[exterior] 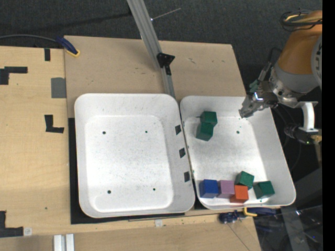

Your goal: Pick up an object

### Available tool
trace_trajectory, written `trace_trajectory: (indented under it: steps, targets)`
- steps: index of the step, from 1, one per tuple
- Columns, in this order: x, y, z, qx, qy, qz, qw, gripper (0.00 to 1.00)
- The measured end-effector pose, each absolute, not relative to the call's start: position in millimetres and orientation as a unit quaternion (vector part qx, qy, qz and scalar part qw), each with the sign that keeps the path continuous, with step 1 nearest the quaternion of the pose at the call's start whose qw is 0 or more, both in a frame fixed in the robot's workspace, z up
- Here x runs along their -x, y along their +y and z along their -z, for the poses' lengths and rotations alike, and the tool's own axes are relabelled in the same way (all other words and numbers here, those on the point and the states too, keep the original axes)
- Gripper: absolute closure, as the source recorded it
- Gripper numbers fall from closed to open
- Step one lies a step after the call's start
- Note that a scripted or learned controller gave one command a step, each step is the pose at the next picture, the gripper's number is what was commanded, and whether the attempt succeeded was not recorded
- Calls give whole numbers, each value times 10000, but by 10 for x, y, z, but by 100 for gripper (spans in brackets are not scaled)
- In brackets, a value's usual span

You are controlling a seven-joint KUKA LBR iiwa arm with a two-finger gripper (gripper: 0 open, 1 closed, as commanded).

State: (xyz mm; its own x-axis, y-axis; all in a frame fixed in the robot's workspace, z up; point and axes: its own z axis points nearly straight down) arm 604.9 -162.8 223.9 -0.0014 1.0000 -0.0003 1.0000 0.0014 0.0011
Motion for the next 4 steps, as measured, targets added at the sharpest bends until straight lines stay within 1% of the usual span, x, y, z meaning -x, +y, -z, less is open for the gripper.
trace_trajectory:
  steps: [1,2,3,4]
  targets:
    - [-6015,-1083,-2294,-7049,7093,-4,-5,100]
    - [-5903,-527,-2199,-7048,7094,3,-17,100]
    - [-5774,-114,-2211,-7052,7090,4,-14,100]
    - [-5615,376,-2336,-7046,7096,-2,-14,100]
